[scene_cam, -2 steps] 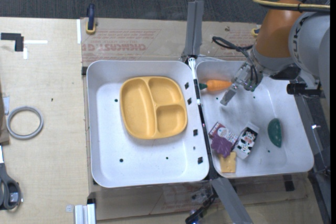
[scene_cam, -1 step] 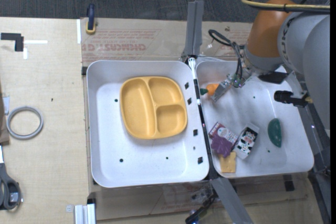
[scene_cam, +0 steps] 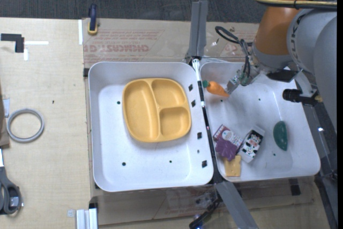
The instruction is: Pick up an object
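Yellow block (scene_cam: 233,167) lies at the right bin's (scene_cam: 300,166) near edge. Gripper (scene_cam: 234,85) touches the orange carrot (scene_cam: 217,89); its opening cannot be told.

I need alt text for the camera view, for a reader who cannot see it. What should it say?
A grey robot arm reaches from the right into the right bin, its gripper beside an orange carrot-like toy. That bin also holds a green object and small packets. The left bin holds a yellow divided plate.
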You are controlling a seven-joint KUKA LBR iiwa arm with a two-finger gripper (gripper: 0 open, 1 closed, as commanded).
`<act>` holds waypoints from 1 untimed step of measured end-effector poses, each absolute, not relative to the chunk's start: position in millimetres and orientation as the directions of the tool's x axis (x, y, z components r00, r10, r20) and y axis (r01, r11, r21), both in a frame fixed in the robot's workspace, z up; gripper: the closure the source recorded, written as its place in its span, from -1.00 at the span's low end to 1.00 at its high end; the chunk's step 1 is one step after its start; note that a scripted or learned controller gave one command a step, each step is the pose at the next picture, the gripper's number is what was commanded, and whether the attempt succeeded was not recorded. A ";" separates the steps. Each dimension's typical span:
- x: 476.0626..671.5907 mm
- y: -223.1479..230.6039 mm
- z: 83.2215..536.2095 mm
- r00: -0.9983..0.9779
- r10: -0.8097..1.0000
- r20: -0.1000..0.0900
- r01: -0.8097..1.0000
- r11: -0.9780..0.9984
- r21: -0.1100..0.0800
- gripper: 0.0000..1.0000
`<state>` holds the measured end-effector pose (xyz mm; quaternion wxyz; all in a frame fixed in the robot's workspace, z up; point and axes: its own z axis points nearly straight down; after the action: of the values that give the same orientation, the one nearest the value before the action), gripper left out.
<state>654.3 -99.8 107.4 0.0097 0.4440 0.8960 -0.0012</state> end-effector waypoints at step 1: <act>639.0 -106.0 100.6 -0.684 0.729 -0.018 0.729 0.684 0.009 1.00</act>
<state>639.0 -106.0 100.6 0.0101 0.3974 0.9176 0.0003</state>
